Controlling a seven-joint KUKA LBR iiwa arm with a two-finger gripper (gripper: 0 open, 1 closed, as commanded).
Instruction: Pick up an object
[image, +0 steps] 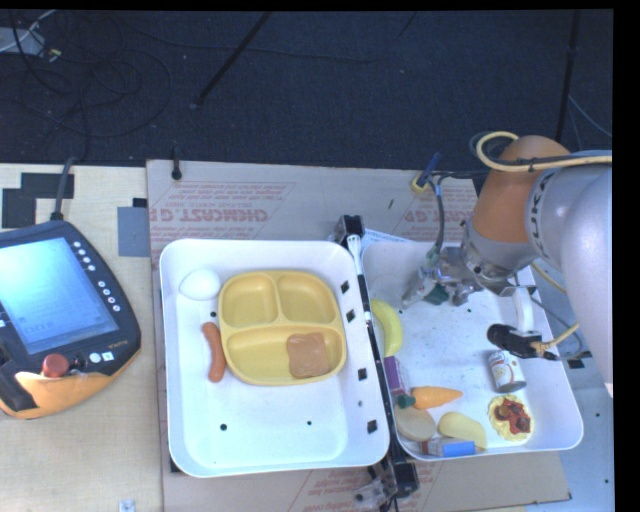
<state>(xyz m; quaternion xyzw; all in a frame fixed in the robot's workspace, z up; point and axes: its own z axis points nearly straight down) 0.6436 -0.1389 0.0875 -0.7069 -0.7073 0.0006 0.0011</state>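
I'm seeing the gripper (437, 288) hanging over the right bin's (570, 425) far end; I cannot tell its state. The banana (387, 327) is lying just beside it, against the left wall.

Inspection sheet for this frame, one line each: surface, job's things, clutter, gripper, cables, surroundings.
Surface: two white bins, left bin and right bin, on a cardboard-covered bench.
Job's things: right bin holds banana, carrot, can, mini pizza; left bin holds yellow tray, sausage, white egg.
Clutter: nothing seen.
Gripper: gripper over the right bin's far part; finger state unclear.
Cables: yellow hose at the wrist; dark cables on the floor.
Surroundings: teach pendant left.
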